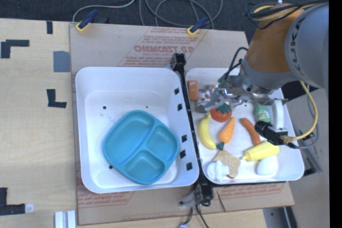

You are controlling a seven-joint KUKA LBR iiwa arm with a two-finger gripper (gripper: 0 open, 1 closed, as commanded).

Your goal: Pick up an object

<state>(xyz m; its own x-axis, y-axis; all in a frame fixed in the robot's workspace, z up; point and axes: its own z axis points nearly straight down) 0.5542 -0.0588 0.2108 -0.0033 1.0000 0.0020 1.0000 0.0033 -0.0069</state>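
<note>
The arm reaches in from the right of the frame, and its gripper [216, 97] hangs low over the upper middle of the right bin [295, 160], just above a red tomato [220, 113]; whether the jaws are spread or pressed together I cannot tell, as the metal blurs into the clutter. The likeliest pick seems to be that tomato, which sits touching the top of the carrot [227, 130] and near the banana [206, 132]. The risk, as I judge it, is a glancing grasp: the round tomato could roll aside, or the jaws could catch the carrot and lift neither. The divider between the bins lies close at the left, leaving little room that way, and a sausage [249, 130] and yellow bottle [262, 151] crowd the lower right. The left bin [85, 88], holding a blue divided plate [140, 146], offers open floor along its upper half.
</note>
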